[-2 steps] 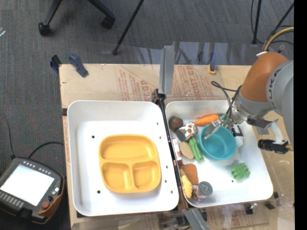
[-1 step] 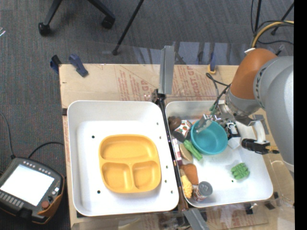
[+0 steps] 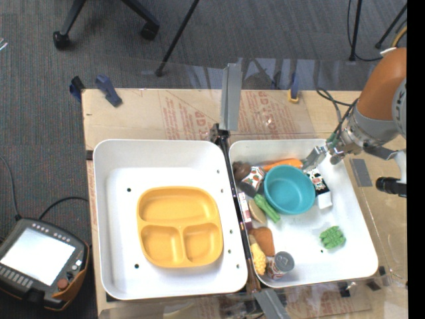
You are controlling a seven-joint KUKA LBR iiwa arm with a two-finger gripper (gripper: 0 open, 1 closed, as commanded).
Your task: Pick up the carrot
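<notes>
Surface: brown board bearing two white bins, on dark carpet. Gripper, fingers spread, empty, beside carrot. Teach pendant near left.

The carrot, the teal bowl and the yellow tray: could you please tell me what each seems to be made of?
Carrot: probably moulded toy plastic, uniformly orange and smooth.
Teal bowl: likely plastic, one flat colour with a soft sheen.
Yellow tray: likely moulded plastic, with rounded compartment walls and a dull gloss.
</notes>
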